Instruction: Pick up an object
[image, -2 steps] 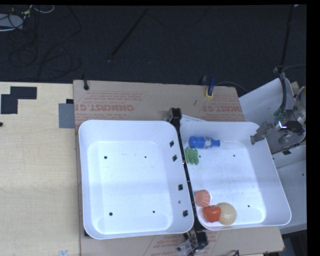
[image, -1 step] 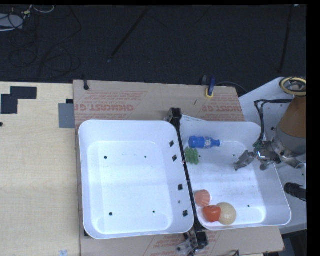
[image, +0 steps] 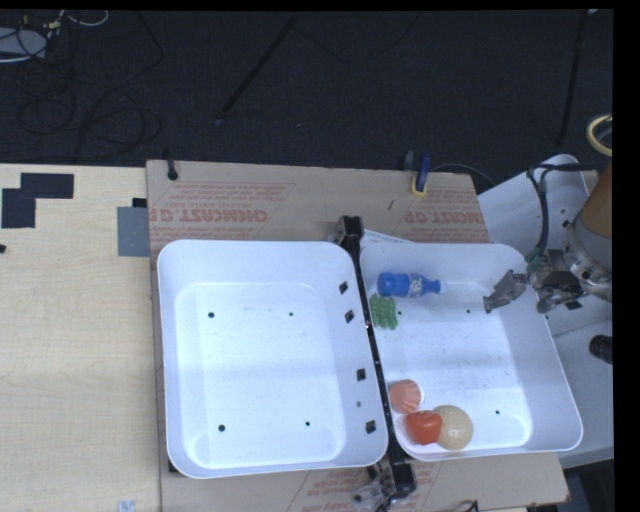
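Claw (image: 520, 288) sits over the right rim of the right bin (image: 540, 350), and from my screen I read its dark fingers as spread with nothing between them, though they are small and partly lost against the wrist hardware.

To do this step well, I would choose one target before descending, square the fingers across its narrow side, and come straight down so a fingertip does not nudge it away. I would also stay clear of the bin wall, since the claw hangs right at it.

Closest to the claw is the blue bottle (image: 407, 286), lying on its side on the bin floor, off toward the divider between the bins and roughly level with the claw. It looks like the easiest pick: well apart from its neighbours, with a slim body to close on. Just beyond it, nearer the divider, lies the green knobbly piece (image: 384, 312).

Farther from the claw, down in the near corner of the same bin, three round things cluster and touch: a pale orange ball (image: 404, 395), a red one (image: 424, 427) and a cream one (image: 455, 427). Crowding there makes a clean grip harder, I judge.

Farthest, the left bin (image: 185, 350) lies across the divider on the tabletop (image: 70, 350).
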